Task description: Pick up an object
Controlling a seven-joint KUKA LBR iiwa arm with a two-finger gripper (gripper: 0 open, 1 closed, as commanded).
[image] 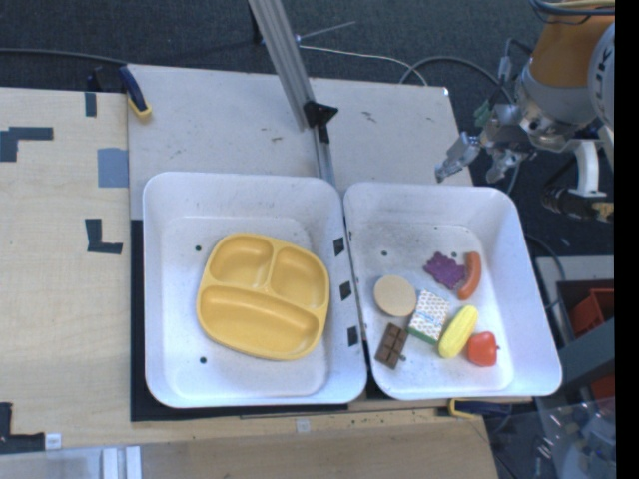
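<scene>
The right bin holds several small toy foods: a purple bunch of grapes, an orange-red sausage, a tan round cookie, a patterned white-green block, a yellow corn cob, a red tomato and a brown chocolate bar. My gripper hangs above the bin's far right corner, outside the rim, well away from the foods. Its fingers stand apart with nothing between them.
The left bin holds a yellow divided plate. A slanted metal pole rises behind the bins, ending at a black clamp. Cables lie on the dark floor at the back. The arm's orange band is at the upper right.
</scene>
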